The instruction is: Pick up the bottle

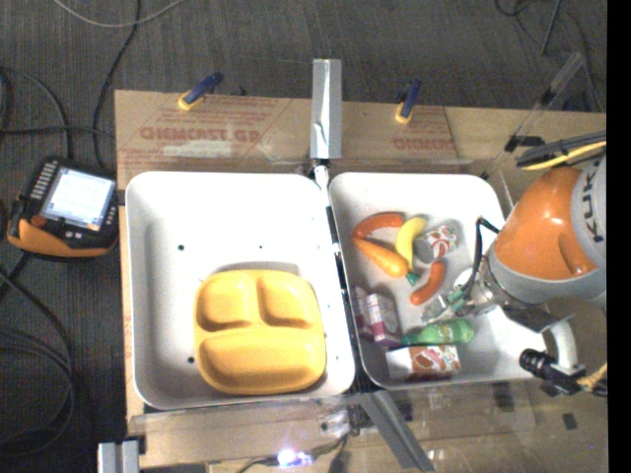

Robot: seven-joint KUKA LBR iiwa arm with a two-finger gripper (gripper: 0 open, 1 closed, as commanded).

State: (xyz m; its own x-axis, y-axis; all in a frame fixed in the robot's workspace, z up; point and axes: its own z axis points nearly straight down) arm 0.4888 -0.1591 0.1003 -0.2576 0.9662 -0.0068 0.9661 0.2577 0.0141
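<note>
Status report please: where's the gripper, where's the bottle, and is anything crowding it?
Gripper low over the right bin, jaws unclear. Green bottle lying flat just below it, not visibly held. White carton touching it below, pink packet to its left.

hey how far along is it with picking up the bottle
Done: the arm has reached over the right bin, close above the toys. In hand: nothing that can be seen; the green bottle lies on its side on the bin floor beside the small carton. Left: gripping the bottle and lifting it out.
</note>
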